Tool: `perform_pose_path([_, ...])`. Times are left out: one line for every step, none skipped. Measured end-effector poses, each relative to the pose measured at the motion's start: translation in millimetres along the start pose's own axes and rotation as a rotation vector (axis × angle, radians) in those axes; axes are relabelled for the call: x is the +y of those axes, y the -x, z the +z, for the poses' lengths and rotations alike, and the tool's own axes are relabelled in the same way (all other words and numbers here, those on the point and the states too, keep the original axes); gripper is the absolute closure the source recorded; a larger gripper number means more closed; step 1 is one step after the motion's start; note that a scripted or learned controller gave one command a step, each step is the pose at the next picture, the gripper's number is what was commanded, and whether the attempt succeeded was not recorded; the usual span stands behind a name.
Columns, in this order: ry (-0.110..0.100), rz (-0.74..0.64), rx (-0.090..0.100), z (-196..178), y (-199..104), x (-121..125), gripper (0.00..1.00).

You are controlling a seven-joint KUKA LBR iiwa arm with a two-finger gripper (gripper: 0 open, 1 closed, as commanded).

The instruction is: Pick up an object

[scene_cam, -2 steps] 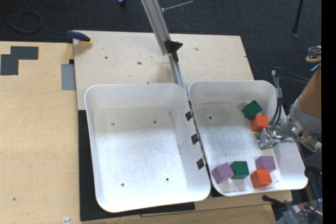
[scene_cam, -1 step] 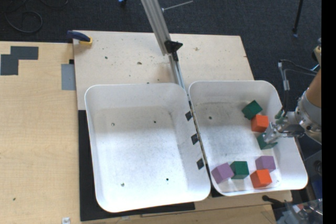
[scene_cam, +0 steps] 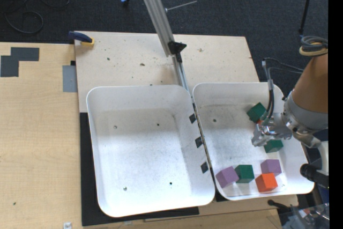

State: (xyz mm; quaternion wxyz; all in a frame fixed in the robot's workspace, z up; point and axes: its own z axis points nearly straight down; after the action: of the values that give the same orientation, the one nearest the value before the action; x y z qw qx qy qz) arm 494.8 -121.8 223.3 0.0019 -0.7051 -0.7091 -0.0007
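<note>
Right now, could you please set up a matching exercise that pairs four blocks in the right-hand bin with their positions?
Things:
1. orange block
2. larger purple block
3. green block at the back
4. green block in the front row

Places:
A. farthest from the bin's front rim, beside the claw
B. between the two purple blocks
C. nearest the divider between the bins
D. just in front of the smaller purple block

Pairs: 1-D, 2-C, 3-A, 4-B
</note>
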Motion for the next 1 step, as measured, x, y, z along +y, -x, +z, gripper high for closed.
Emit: perform_pose_path([-0.002,0.001,-0.001,8.1,-47.1,3.9,1.00])
